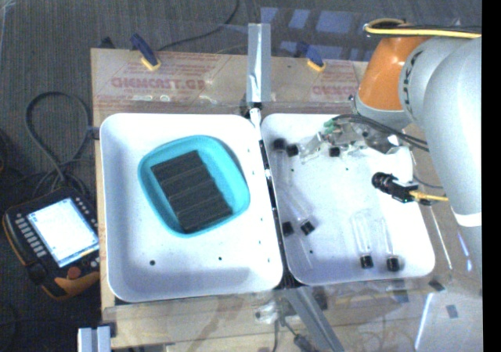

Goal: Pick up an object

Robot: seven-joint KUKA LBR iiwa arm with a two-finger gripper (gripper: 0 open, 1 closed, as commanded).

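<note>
The right bin (415,260) holds several clear tubes with black caps. Two of them (374,239) lie side by side near its front, caps toward the front edge. Another tube (293,210) lies by the left wall, and one more (307,147) rests at the back left. My gripper (344,136) hangs low over the back of the right bin, just right of that back tube, under the orange-banded wrist (385,77). In the left bin (125,264) a blue tray (235,178) carries a black ridged block (190,188).
A divider wall (268,186) separates the two bins. A black cable plug (383,181) and yellow-tipped lead dangle from the arm above the right bin. A teach pendant (55,233) lies on the floor to the left. Blue clamps (145,49) hold the board at the back.
</note>
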